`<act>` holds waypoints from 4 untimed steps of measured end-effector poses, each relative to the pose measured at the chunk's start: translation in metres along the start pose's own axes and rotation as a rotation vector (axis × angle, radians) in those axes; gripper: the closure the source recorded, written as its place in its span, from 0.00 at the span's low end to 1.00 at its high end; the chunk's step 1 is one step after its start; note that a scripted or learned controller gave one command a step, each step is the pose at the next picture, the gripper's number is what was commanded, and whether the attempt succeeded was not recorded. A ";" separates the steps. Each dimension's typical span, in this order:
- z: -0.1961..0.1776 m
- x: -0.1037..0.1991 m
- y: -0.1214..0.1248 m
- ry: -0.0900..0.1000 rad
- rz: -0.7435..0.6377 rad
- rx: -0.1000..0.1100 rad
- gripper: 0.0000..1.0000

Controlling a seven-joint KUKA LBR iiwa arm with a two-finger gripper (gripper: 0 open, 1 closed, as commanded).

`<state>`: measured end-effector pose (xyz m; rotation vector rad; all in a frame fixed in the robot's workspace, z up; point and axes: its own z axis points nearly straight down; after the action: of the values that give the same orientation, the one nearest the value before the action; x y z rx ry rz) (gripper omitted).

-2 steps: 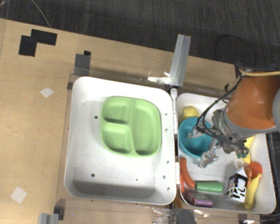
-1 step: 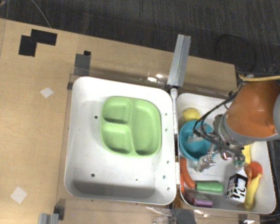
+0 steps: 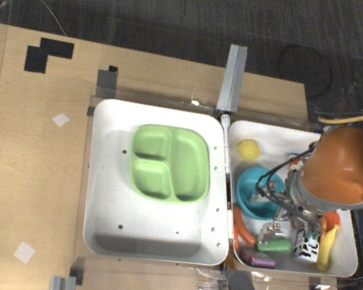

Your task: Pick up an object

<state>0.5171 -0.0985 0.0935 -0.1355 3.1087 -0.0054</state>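
Reaching in from the right, the grey arm with its glossy orange band (image 3: 340, 163) hangs over the right bin (image 3: 351, 265), its gripper (image 3: 282, 230) low among the clutter near the bin's front. Whether the fingers are apart or closed cannot be told, since the wrist and cables hide them, and nothing can be seen held between them.

Directly below the gripper lies a small green block (image 3: 277, 243) with rounded edges, and just in front of that a stubby purple cylinder (image 3: 263, 260). A slim orange carrot shape (image 3: 243, 231) runs along the bin's left wall. A smooth teal bowl (image 3: 254, 188) sits behind, with a round yellow ball (image 3: 248, 149) (matte, lemon-like) near the back corner. A curved yellow banana (image 3: 326, 245) lies at the right.

The left bin (image 3: 108, 164) holds a light green plastic tray (image 3: 169, 163) with three rounded compartments.
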 end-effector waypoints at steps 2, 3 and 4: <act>0.001 -0.003 -0.002 0.001 0.115 -0.002 0.00; -0.010 -0.085 -0.007 0.018 -0.116 -0.005 0.00; 0.003 -0.070 0.009 0.008 -0.062 0.000 0.00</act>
<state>0.5859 -0.0839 0.0924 -0.2326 3.1111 -0.0071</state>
